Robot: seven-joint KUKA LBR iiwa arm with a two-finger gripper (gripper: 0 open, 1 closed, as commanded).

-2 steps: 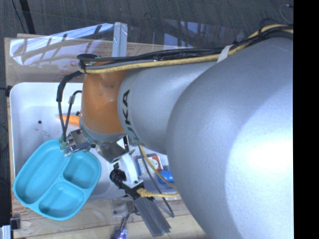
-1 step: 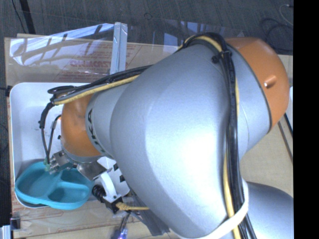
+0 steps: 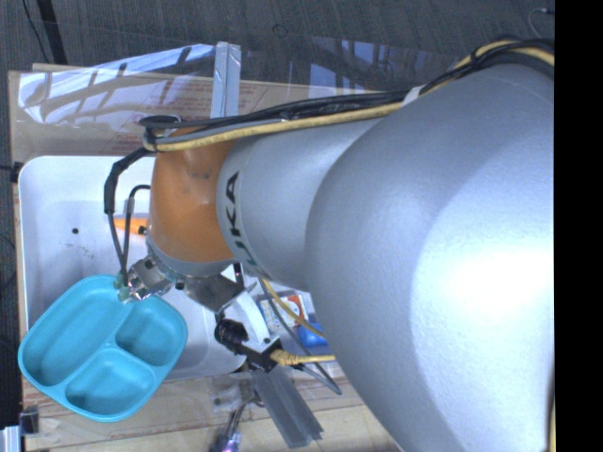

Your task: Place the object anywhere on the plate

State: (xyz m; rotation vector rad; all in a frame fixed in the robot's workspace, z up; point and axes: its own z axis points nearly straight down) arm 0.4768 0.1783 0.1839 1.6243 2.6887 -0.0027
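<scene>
- Dark carpeted floor (image 3: pixel 283 8) at the far side, a pale brown table (image 3: pixel 94 125) under it all, and a white bin (image 3: pixel 38 196) on the left taking up the working ground.
- In to the pincer (image 3: pixel 141 285): just a glint of metal below the wrist, right at the far right rim of the blue plate (image 3: pixel 94 356). Apart or together? I cannot tell, the wrist covers it from above.
- That position makes sense for a drop: it hangs at the plate's edge, over the compartment nearest the arm.
- The object itself I can't pick out. If it's being carried, it's tucked under the wrist. All three compartments of the plate look bare, so my call is that the placing isn't done yet.
- The plate sits at the bin's near left corner, spilling over the rim, an easy reach from the right.
- Outward: the orange band (image 3: pixel 184 205) above the wrist, black cables (image 3: pixel 118 215) looping down its left side.
- Then the huge grey arm (image 3: pixel 424 252) sweeping in from the right, blocking the second bin.
- A yellow-and-black cable bundle (image 3: pixel 283 121) runs along its far side.
- Near edge: a printed card (image 3: pixel 294 306) and grey metal pieces (image 3: pixel 287 412) under the arm.
</scene>
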